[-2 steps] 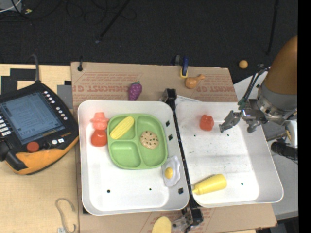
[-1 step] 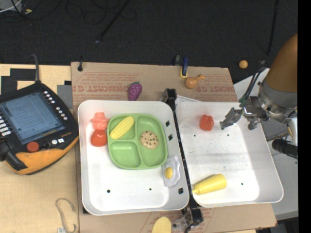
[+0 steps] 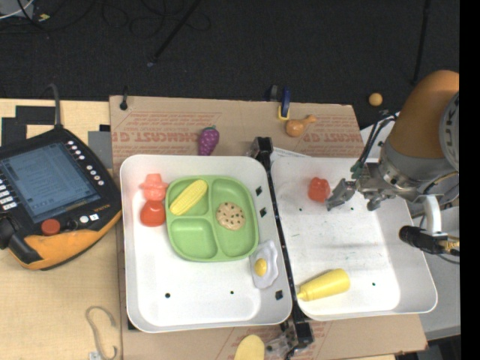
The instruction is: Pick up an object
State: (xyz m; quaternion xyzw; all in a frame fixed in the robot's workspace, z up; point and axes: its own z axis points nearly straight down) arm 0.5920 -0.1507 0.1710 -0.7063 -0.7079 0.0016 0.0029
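Note:
My gripper hangs over the upper middle of the right bin, open, with nothing between its fingers. A small red toy lies on the bin floor just left of the left fingertip, apart from it. A yellow bottle-shaped toy lies near the right bin's front left corner. In the left bin a green divided plate holds a yellow corn cob and a cookie. A red and pink toy stands beside the plate, and a fried egg toy lies at its lower right.
Behind the bins, a purple grape toy and an orange toy lie on the cardboard. A control pendant rests at the left. A yellow toy sits in front of the bins. The divider separates both bins.

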